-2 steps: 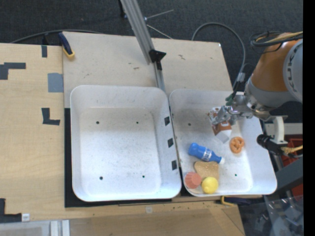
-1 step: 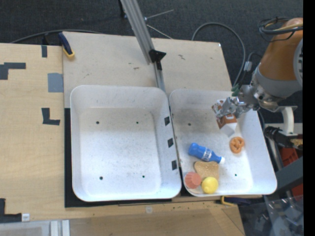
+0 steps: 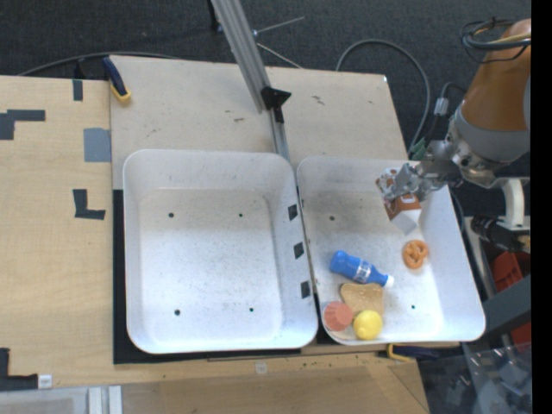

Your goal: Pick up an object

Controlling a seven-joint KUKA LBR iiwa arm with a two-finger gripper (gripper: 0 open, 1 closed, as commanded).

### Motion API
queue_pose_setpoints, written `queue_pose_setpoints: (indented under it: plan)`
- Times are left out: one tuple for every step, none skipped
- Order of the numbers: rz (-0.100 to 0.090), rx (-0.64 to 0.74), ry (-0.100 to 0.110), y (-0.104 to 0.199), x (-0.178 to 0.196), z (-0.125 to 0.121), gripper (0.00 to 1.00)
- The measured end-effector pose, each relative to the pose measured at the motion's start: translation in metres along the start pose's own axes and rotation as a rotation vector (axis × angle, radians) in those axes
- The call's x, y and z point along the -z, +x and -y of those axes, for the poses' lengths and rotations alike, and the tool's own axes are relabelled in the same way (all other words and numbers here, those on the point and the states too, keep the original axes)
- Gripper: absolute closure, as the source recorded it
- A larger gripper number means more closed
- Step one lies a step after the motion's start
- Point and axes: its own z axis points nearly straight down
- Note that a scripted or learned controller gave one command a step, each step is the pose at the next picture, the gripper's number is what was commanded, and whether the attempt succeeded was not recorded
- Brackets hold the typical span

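Scanning from the left: the left bin (image 3: 211, 248) lies on the bench, its floor speckled and marked with a few small dark dots. A slanted metal rail (image 3: 246, 46) crosses above the divide between the two bins.

The right bin (image 3: 448, 257) carries the candidate objects. A blue bottle (image 3: 358, 269) lies on its side near the middle of the floor. Just below it sits a tan bread-shaped piece (image 3: 362, 295), touched at its lower edge by a pink round piece (image 3: 338, 316) and a yellow ball (image 3: 368, 324). An orange pretzel-shaped item (image 3: 415, 254) rests apart, near the right wall.

The gripper (image 3: 398, 188) hangs above the upper right part of this bin, with a brown-orange item (image 3: 405, 203) directly beneath it. Whether the claw is clenched on that item or released cannot be told; the region is too small and cluttered.

Risk assessment: if that item is only pinched at an edge, it may slip and fall back into the bin, or strike the nearby rim and bounce out. The clustered pieces at the bottom invite a double contact.

Surroundings: pale wooden bench top (image 3: 52, 197) with grey tape marks, dark carpet (image 3: 388, 15) beyond, and loose cables (image 3: 379, 54) trailing behind the bins.
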Motion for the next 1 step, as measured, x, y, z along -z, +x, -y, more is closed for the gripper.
queue_pose_setpoints:
  plan:
    - [-0.002,0.005,0.004,0.0541,-0.0135,-0.0145,1.0]
